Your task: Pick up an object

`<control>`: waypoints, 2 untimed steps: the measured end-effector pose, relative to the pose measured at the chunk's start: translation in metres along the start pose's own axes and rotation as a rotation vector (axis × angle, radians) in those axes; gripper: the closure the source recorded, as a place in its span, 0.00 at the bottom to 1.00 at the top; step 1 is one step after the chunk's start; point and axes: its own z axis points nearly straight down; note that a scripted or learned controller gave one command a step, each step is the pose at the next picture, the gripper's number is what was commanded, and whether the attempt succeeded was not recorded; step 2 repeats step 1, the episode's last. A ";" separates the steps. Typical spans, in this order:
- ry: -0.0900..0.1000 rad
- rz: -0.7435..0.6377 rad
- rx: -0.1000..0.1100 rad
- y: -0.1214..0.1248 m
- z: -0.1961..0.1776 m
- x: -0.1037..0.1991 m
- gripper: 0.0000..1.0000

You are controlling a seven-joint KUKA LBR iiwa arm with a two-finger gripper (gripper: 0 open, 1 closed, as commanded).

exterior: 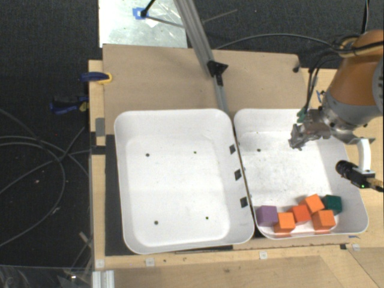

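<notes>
KUKA arm's gripper [298,138] hangs over right bin [264,161], well apart from blocks bunched in bin's near corner: purple block [267,215], orange blocks [300,213] (four), dark green block [333,204].

No legible text — no labels, numbers, signs.
</notes>
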 end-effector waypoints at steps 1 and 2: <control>0.002 0.001 0.010 -0.060 0.025 0.042 1.00; 0.002 0.001 0.010 -0.060 0.025 0.042 1.00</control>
